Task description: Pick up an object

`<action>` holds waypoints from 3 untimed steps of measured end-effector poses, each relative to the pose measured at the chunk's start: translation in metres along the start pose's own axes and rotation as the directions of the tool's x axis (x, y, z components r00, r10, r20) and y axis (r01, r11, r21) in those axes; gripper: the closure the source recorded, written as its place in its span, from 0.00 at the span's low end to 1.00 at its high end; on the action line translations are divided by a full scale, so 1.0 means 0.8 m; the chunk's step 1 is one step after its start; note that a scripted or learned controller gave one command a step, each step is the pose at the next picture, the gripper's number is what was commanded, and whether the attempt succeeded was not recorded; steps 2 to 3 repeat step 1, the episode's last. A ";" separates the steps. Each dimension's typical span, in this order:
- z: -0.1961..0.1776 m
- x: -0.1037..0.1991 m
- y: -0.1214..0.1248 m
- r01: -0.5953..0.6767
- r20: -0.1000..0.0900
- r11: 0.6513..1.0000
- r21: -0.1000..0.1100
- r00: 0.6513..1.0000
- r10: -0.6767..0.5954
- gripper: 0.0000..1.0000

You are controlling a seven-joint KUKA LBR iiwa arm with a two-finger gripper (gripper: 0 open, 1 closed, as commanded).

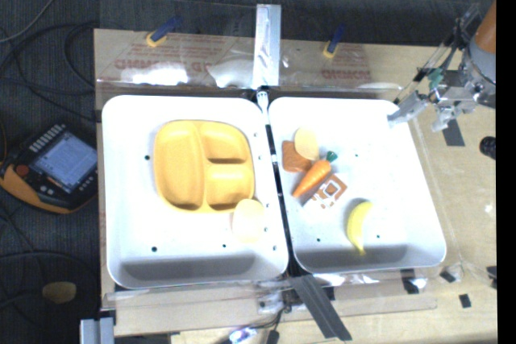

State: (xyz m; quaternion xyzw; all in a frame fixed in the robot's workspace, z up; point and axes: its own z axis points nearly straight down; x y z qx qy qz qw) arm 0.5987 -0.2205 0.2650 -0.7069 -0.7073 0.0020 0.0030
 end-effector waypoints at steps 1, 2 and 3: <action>0.156 0.048 -0.070 -0.062 0.000 0.998 0.002 0.998 0.062 0.00; 0.156 0.048 -0.070 -0.062 0.000 0.998 0.002 0.998 0.062 0.00; 0.156 0.048 -0.070 -0.062 0.000 0.998 0.002 0.998 0.062 0.00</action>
